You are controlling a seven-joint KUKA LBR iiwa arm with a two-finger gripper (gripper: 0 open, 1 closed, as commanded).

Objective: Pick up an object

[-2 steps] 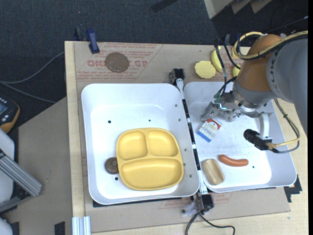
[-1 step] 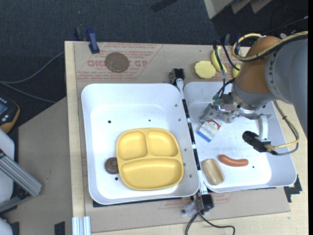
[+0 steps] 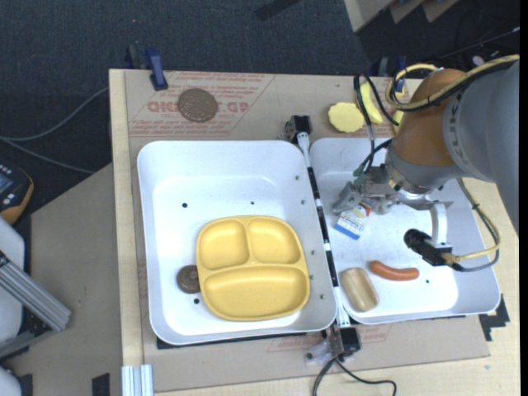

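In the right bin [image 3: 462,299], my gripper [image 3: 363,198] hangs low over the bin's left part. A small white packet with blue and red print [image 3: 351,223] lies just below and left of it, close to or touching it. An orange-red sausage [image 3: 394,271] lies nearer the front of that bin. A tan bread roll [image 3: 359,289] sits at its front left corner. The grey arm with its orange band [image 3: 425,130] covers the back of the bin.
The left bin [image 3: 165,180] holds a yellow divided plate [image 3: 250,266] and a brown cookie [image 3: 188,279] beside it. A yellow piece [image 3: 346,116] and a brown disc [image 3: 196,104] lie on the bench behind the bins. A black fitting with cables [image 3: 422,246] sits right of the packet.
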